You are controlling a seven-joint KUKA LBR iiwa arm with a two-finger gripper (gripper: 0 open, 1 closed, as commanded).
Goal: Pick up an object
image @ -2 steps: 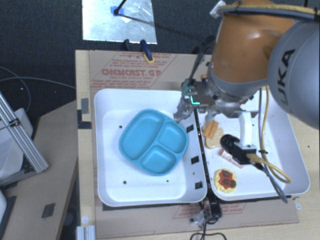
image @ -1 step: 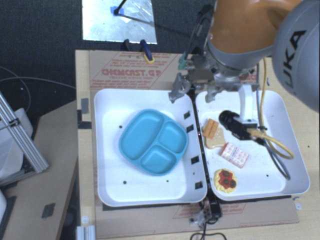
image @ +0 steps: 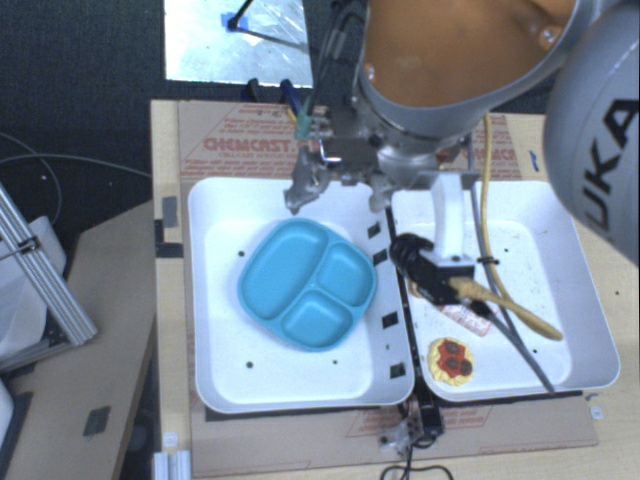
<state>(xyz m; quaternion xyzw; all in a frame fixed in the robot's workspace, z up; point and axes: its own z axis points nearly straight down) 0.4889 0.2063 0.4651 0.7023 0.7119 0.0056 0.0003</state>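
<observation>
Your arm (image: 480,38) looms closest, its orange band and grey wrist reaching in from the right over the bins' far edge. Its gripper (image: 335,200) hangs above the left bin (image: 215,368), past the blue plate (image: 307,285); I cannot tell its state. "CHEMCAST" reads on the cardboard (image: 240,140), "UKA" on the arm.

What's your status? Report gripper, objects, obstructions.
Gripper over left bin's far edge, nothing seen in it. Blue divided plate in left bin, untouched. Toy pizza in right bin. Arm overhangs right bin.
</observation>
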